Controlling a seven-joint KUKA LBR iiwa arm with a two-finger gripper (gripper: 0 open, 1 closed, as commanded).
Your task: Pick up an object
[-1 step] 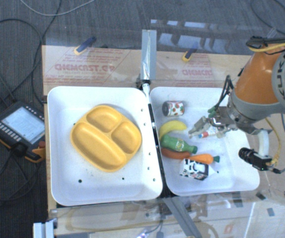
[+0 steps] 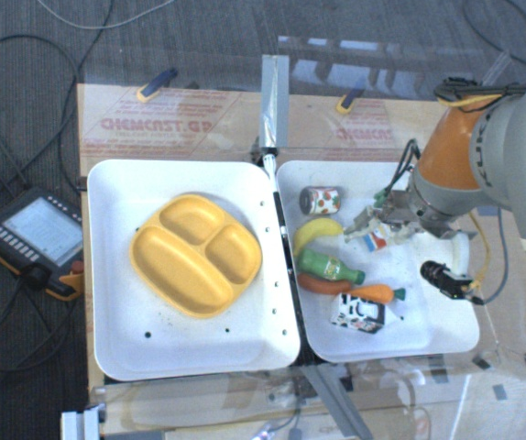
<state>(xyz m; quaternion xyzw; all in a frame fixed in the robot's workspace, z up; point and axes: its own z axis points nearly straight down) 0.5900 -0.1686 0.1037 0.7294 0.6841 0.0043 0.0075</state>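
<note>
Camera view: claw [image 2: 379,228] hovers low in the right bin [image 2: 446,337]; its state cannot be told. Step in hand: approach. A small red-white-blue item [image 2: 378,241] lies directly beneath; banana [image 2: 316,233] lies just left. Next move: descend and close.

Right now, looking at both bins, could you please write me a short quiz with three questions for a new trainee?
1. True or false: the yellow divided plate lies in the right bin.
2. Which item lies nearest the end effector? A) banana B) small red, white and blue packet C) carrot
3. Fill in: the green bottle lies between the banana above it and the ____ below it.

Key: 1. False, it lies in the left bin. 2. B. 3. Carrot.
</note>
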